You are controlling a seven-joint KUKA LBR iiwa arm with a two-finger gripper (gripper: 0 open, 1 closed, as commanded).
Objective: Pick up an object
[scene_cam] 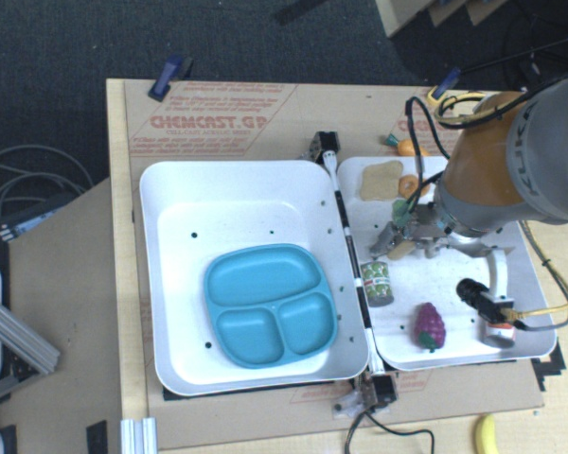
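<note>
Jaws [395, 239] hover low in the right bin [454, 348]; whether parted or clenched, cannot tell. Candidate objects relative to that bin: one small jar [376, 281] at its left wall, one purple grape bunch [430, 325] near its front, one tan slice [381, 180] at its back. Risk: the jar, hard against the wall, could tip or slip. Left bin [170, 216]: one blue divided plate [269, 303].

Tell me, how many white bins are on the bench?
2. The left bin holds a blue plate; the right bin sits beside it, partly hidden under the arm.
</note>
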